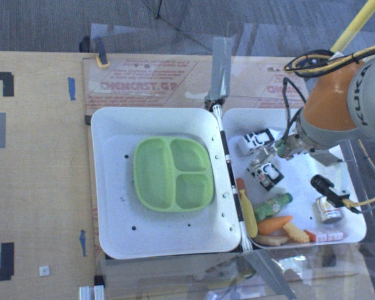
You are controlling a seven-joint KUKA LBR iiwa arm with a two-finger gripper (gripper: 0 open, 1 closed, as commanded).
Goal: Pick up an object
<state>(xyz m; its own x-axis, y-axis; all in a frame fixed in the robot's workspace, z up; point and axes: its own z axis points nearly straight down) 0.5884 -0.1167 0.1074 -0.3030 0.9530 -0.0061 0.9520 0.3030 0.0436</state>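
My gripper [266, 167] hangs low over the upper middle of the right bin [353, 167], at the end of the grey arm with the orange band [330, 102]. Nothing can be made out between its tips. Just below it lie a green bottle [274, 204] and an orange carrot [275, 224]. A yellow banana [246, 212] runs along the bin's left wall. A small silver can [328, 211] and a black oblong thing [325, 186] sit at the right side, apart from the gripper.
The left bin [112, 167] holds a green divided plate [173, 174]. A red and white tube [326, 236] and a pale orange piece [296, 231] lie at the right bin's front edge. A metal divider [220, 74] stands behind the bins.
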